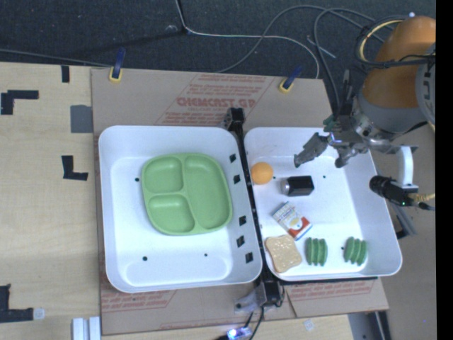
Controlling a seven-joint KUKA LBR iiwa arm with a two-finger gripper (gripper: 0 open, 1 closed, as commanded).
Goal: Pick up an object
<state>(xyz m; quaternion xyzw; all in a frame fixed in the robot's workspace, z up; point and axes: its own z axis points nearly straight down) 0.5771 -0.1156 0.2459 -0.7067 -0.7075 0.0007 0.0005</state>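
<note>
Tool open over the right bin, nothing gripped.

The tool [325, 154] hangs with its two fingers spread, holding nothing, above the right bin [375, 190]. The nearest thing, a black block [299, 185], lies just below it beside an orange ball [262, 173]. Risk: a descent off-centre could nudge the block aside or set the ball rolling, and the fingers would close on air.

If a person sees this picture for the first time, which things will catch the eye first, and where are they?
The large light green divided plastic plate lies in the middle of the left white bin. The grey arm's two-finger gripper hangs with open fingers over the right white bin, above a small black block. A small orange ball sits by that bin's left wall.
</note>
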